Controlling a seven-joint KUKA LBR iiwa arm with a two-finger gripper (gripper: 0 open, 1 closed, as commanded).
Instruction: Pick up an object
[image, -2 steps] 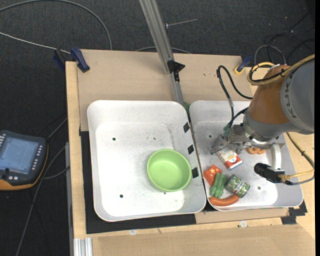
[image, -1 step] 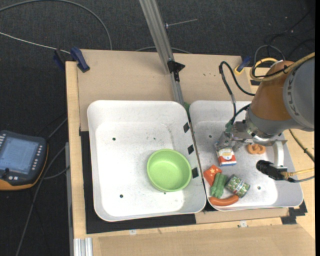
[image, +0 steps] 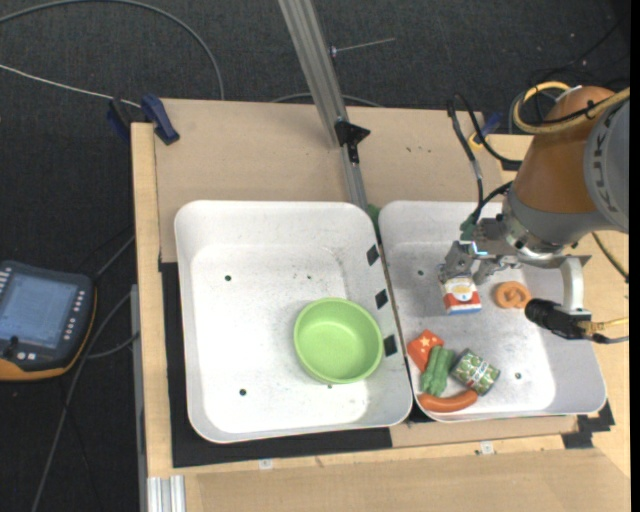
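- The gripper (image: 462, 262) hung low in the right bin (image: 575, 395), directly above a small red-and-white carton (image: 460, 296); whether its fingers were spread or closed could not be told.
- An orange round piece (image: 512, 295) lay just beside the carton, on its right.
- Near the bin's front edge clustered a red piece (image: 424, 347), a green vegetable (image: 436, 370), a green can (image: 474, 371) and a red sausage-like piece (image: 447, 402).
- The left bin (image: 215, 240) held a green bowl (image: 338, 341).
- A handheld pendant (image: 40, 317) lay well apart, off the bench to the left.
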